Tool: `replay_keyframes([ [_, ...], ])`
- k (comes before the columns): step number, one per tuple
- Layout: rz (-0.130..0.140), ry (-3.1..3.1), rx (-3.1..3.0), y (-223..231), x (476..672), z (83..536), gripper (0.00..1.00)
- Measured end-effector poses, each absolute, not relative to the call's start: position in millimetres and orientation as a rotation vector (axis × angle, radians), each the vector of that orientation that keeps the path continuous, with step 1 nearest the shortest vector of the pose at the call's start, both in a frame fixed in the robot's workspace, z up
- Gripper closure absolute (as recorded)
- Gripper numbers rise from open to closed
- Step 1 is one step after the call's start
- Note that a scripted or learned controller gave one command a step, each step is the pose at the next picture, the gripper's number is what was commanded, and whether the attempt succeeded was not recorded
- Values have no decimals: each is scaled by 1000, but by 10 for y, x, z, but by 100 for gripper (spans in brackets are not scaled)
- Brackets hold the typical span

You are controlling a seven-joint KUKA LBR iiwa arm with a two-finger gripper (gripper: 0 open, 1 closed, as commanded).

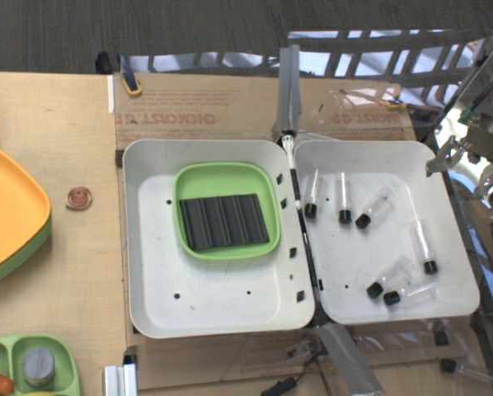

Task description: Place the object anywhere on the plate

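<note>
Several clear tubes (343, 198) lay loose in the right bin (444, 304), the green plate (226, 180) well apart in the left bin (147, 304). I judged a round tube could roll from a pinch. I couldn't tell the gripper's (444, 151) state.

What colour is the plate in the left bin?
Green, with a dark ribbed insert; the plate shows best in the camera view.

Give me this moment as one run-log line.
gripper: at right bin's far right rim, state unclear | vials: six loose in right bin | green plate: left bin, carries dark ribbed pad
</note>
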State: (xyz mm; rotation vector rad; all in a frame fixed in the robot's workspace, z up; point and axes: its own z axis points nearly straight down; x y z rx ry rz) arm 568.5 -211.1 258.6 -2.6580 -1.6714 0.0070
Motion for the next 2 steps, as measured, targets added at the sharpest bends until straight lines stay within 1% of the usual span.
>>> replay_keyframes([
  [1, 6, -1465, -2778, -2150, 5570, 2676, 0],
  [2, 7, -1349, -2834, -2044, 5414, 2647, 0],
])
